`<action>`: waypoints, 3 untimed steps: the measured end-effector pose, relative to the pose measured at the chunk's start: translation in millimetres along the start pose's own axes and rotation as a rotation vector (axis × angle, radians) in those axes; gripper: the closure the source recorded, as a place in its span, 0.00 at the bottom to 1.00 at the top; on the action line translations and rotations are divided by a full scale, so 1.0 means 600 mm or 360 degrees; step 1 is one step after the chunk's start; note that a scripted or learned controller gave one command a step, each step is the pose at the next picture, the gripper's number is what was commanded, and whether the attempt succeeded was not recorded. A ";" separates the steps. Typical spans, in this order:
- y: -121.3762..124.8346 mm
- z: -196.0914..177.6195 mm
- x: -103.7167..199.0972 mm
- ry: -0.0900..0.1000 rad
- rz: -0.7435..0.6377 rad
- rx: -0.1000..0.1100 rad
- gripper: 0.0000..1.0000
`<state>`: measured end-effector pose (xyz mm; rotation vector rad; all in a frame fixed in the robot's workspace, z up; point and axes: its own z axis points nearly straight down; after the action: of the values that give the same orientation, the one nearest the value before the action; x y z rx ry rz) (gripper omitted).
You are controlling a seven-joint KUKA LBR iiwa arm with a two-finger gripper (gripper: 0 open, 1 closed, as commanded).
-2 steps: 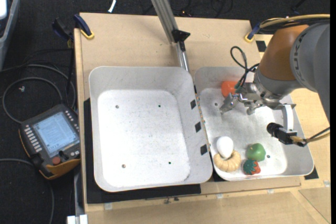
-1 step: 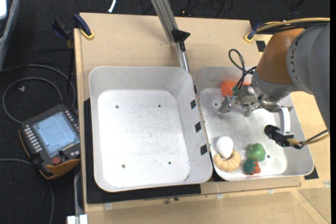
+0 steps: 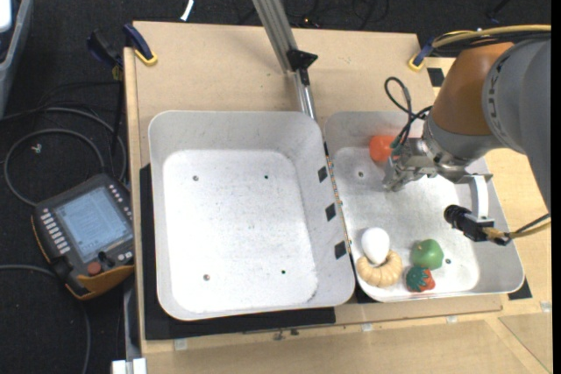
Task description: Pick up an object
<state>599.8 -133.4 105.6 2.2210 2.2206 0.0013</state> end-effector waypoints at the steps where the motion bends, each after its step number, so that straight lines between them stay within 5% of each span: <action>1: 0.013 -0.102 0.007 -0.0002 -0.0004 -0.0009 1.00; 2: 0.026 -0.201 0.017 -0.0003 -0.0006 -0.0010 1.00; 3: 0.028 -0.225 0.017 -0.0001 -0.0005 -0.0003 1.00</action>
<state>616.3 -123.0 240.6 2.2165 2.2225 0.0023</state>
